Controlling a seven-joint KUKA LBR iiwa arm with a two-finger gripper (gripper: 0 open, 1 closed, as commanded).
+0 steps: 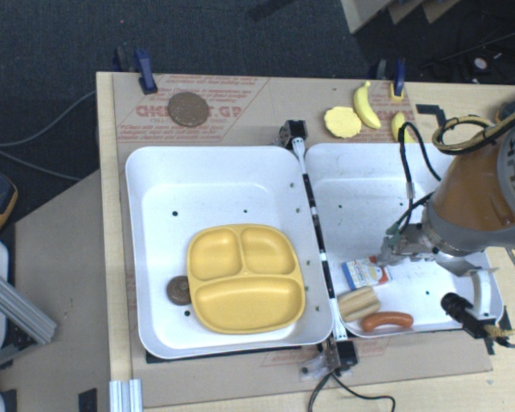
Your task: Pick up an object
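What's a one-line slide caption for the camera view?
Arm's gripper lowered in the right bin above a small carton, wooden block and sausage; yellow divided plate sits in the left bin.

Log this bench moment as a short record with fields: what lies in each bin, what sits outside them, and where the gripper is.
left bin: yellow divided tray; brown disc touching the tray's left edge
right bin: small carton, tan block, sausage, all near the front left corner
bench behind bins: brown round piece, yellow banana, yellow round piece
gripper: low over the right bin, just right of the small carton
grasp: nothing seen held
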